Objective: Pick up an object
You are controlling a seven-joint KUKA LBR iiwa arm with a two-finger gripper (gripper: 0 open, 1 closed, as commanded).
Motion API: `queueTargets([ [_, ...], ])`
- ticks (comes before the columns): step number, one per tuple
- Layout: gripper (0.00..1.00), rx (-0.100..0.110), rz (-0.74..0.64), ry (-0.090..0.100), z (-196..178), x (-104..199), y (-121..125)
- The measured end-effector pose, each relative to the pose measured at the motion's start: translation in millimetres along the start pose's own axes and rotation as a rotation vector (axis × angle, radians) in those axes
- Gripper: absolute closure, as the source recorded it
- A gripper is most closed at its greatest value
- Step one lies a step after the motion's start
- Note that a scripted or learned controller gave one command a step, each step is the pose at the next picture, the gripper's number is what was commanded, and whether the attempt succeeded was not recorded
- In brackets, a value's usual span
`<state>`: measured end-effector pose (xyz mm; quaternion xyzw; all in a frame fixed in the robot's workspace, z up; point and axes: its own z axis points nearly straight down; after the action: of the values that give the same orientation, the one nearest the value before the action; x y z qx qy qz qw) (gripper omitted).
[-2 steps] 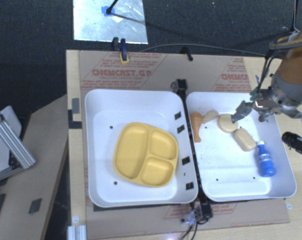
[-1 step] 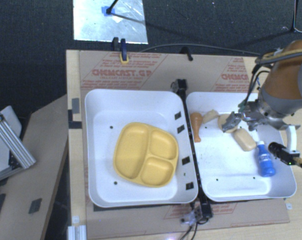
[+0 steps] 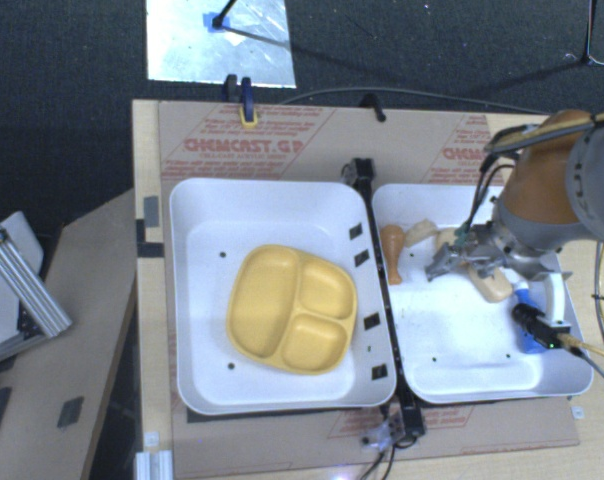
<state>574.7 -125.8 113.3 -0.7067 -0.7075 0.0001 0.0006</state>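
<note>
The right bin (image 3: 462,368) holds a few small items along its far side. An orange-brown, carrot-like piece (image 3: 393,252) lies by the left wall, with a pale beige lump (image 3: 420,233) just to its right. Another beige piece (image 3: 493,287) lies under the wrist. My gripper (image 3: 446,264) hangs low over the bin, pointing left, just right of the orange-brown piece and below the pale lump. Nothing shows held in it. A blue item (image 3: 528,306) lies near the right wall, partly hidden by the arm.
The left bin (image 3: 202,268) holds a yellow divided plate (image 3: 292,308). A black divider with clips (image 3: 374,268) runs between the bins. The grey arm with its orange band (image 3: 542,183) covers the right bin's far right corner.
</note>
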Motion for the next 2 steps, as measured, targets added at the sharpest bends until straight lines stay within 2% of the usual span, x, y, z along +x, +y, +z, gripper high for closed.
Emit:
queueTargets([
  [1,1.00,-0.004,-0.001,-0.002,-13.2,-1.0,1.3],
  [2,1.00,-0.008,-0.001,-0.002,-68.0,-10.8,7.4],
])
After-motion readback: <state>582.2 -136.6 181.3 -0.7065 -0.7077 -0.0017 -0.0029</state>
